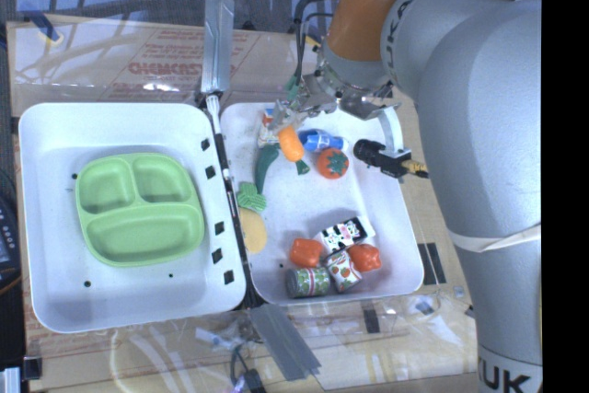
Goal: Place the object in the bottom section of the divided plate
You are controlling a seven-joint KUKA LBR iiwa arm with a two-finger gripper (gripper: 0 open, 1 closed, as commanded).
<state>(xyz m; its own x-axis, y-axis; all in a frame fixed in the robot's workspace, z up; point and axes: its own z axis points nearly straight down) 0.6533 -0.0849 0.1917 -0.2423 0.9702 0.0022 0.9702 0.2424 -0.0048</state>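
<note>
gripper low over the upper part of the right bin, upper centre of the frame. fingers' state: cannot tell, hidden in clutter under the wrist. carrot lying just below the gripper, apparently touching or nearly so; not seen between fingers, so not counted as held. long axis of carrot running upper left to lower right in the frame. judged the likely task object, being nearest. close by: blue item to its right, tomato lower right, green pepper lower left. further down the bin: corn at the left wall, cluster of cans and boxes at the bottom.

plate in the left bin, left of frame, well apart from the gripper. bottom section is the wide one nearest the lower edge. coming move judged: grasp across the carrot's short axis, then carry left and down over the divider.
</note>
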